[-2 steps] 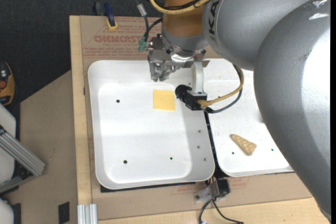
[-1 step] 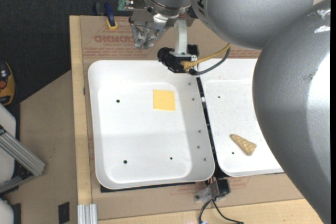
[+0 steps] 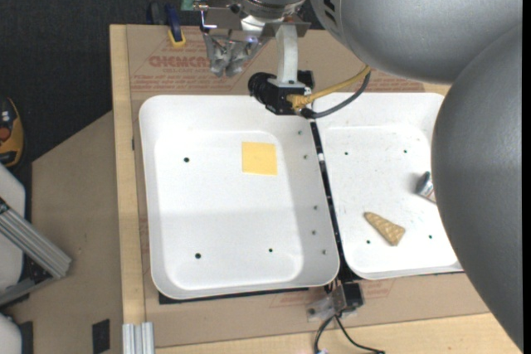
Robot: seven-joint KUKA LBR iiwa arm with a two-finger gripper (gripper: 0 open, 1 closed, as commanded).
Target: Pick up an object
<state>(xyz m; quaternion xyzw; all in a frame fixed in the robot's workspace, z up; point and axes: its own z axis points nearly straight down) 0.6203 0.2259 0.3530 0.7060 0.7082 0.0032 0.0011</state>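
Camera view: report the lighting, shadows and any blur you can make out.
Camera view: the left bin is brighter toward its near half, with a soft grey shadow across its far half around the yellow square; the arm looms large and soft-edged; the gripper looks slightly blurred.

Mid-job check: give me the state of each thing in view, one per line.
Flat yellow square slice: lying flat in the left white bin, untouched.
Tan cone-shaped piece: lying on its side in the right white bin.
Tool: above the cardboard behind the left bin, holding nothing visible.
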